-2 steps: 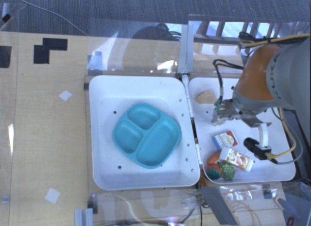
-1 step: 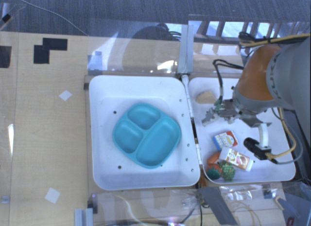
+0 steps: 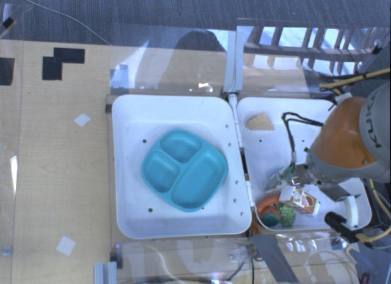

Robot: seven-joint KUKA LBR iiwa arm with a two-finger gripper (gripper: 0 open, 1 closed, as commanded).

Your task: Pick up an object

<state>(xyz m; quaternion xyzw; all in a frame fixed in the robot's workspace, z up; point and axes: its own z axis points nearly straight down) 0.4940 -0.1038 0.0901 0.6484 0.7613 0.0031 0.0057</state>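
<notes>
Two white bins side by side, blue divided plate [image 3: 184, 170] lay in left bin [image 3: 125, 154], gripper [image 3: 292, 182] low over cluttered items in right bin [image 3: 269, 107], jaw state could not be told

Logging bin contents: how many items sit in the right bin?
4 visible: tan piece at back; orange item, green item and packet in front, under the gripper. The arm may hide more.

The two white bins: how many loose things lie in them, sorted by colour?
Blue: 1, the divided plastic plate
Tan: 1, the flat piece
Orange: 1, the rounded item
Green: 1, the knobbly lump
White-and-orange: 1, the packet
Total: 5
</notes>
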